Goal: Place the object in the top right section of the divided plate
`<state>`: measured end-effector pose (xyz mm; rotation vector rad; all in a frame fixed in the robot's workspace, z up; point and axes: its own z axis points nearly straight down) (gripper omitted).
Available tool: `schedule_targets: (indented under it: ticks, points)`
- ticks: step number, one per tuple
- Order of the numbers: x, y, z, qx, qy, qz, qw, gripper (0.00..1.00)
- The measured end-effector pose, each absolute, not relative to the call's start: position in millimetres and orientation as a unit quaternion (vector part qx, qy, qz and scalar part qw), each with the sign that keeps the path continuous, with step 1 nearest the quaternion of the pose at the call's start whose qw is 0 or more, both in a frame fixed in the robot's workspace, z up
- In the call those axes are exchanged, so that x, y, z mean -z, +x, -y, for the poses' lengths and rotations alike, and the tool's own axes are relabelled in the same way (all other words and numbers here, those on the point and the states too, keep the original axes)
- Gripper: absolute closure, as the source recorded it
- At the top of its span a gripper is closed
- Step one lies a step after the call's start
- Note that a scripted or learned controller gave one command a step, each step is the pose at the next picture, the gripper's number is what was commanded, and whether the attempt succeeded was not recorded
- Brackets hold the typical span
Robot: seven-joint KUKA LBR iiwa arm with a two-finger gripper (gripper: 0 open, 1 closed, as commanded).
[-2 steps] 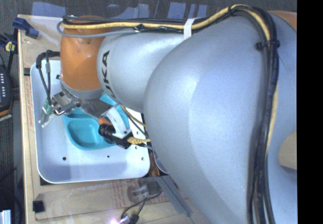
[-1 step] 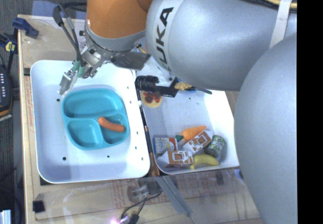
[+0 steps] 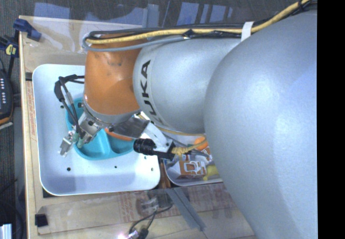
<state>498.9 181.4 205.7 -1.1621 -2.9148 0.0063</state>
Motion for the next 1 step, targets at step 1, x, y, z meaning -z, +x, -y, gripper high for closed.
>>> schedule_targets:
  ticks: [1]
  points:
    - [-332.1,523.4,-196.3,0.0004,-0.387,0.922,0.0,0.0]
